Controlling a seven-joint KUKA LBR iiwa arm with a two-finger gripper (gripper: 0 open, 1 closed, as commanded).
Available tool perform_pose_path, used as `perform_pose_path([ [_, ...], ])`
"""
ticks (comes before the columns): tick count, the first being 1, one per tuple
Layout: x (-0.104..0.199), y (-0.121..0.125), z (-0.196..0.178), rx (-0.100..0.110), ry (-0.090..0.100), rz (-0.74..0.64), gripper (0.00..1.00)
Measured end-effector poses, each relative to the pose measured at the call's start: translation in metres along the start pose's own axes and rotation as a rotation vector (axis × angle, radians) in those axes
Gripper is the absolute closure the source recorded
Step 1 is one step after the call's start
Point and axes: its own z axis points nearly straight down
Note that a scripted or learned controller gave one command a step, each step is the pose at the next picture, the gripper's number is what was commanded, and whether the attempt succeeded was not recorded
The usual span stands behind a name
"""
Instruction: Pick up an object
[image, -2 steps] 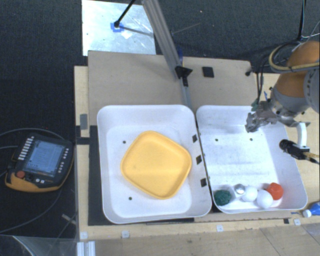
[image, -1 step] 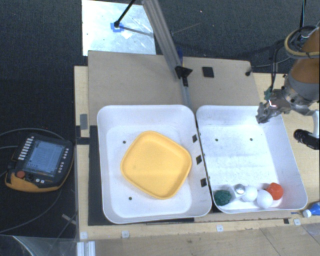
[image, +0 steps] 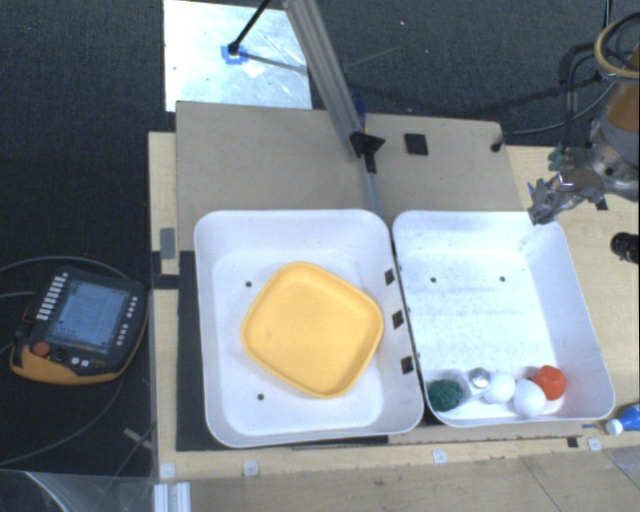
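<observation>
Dark carpet surrounds the bench (image: 300, 150), on which two white bins sit side by side. A yellow plate (image: 313, 328) lies flat in the left bin (image: 225, 250), set off from its walls on every side. In the right bin (image: 570, 280), a green ball (image: 446, 393), a silver ball (image: 479, 378), two white balls (image: 515, 393) and an orange ball (image: 549, 380) are crowded along the near wall; much bare floor is left behind them. The gripper (image: 548, 198) is seen above that bin's far right corner, holding nothing; whether the jaws are open cannot be told.
</observation>
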Motion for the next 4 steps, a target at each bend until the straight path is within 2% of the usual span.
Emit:
perform_pose_path([
  [2, 0.100, 0.008, 0.024, 0.006, 0.002, -0.003, 1.00],
  [4, 0.212, 0.018, 0.036, 0.007, 0.003, -0.003, 1.00],
])
